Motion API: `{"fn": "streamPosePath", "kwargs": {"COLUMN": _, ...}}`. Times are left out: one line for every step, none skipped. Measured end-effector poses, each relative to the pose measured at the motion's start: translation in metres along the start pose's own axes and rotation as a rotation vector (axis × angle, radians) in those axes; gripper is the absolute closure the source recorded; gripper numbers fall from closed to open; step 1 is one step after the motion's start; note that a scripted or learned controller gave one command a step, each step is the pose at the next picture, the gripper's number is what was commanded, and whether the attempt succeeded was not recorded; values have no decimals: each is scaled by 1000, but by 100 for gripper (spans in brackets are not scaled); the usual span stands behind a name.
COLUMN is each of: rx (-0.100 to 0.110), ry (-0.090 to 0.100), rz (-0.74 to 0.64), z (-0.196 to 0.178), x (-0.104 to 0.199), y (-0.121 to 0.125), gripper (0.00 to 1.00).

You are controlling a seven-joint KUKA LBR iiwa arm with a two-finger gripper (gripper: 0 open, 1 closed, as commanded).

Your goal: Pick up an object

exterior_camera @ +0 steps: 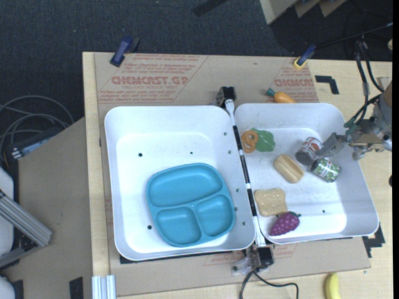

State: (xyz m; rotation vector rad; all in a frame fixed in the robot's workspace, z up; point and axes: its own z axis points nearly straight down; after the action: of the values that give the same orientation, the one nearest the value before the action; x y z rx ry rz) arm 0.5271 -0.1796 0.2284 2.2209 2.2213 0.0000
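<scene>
- Gripper (pixel 325 156): one, at the right side of the right bin (pixel 355 223), reaching in from the right. We cannot tell how far its fingers stand apart, nor whether they have hold of anything; dark finger parts overlap the cans.
- Cans: two, lying tilted and touching. One is red and white (pixel 310 147), the other green (pixel 326 170), just nearer. We judge these the likely targets.
- Risk: with the two cans pressed together, we judge a closing grip may catch both or squeeze one out sideways. Round metal sides may slip or roll toward the bread roll.
- Risk: the bin's right wall is close, so a finger may strike the rim.
- Bread roll (pixel 288 168): one, just left of the cans.
- Pretzel (pixel 249 141): one, at the far left of the right bin, touching one green item (pixel 265 141).
- Cracker-like slab (pixel 270 201): one; grapes (pixel 285 223): one bunch, nearest.
- Left bin (pixel 124 136): one blue divided tray (pixel 189 203).
</scene>
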Motion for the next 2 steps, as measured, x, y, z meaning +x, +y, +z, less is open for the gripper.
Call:
{"fn": "streamPosePath", "kwargs": {"rx": 2, "ry": 2, "rz": -1, "z": 63, "x": 44, "y": 52, "gripper": 0}}
{"fn": "streamPosePath", "kwargs": {"rx": -4, "ry": -2, "rz": 1, "z": 128, "x": 38, "y": 53, "gripper": 0}}
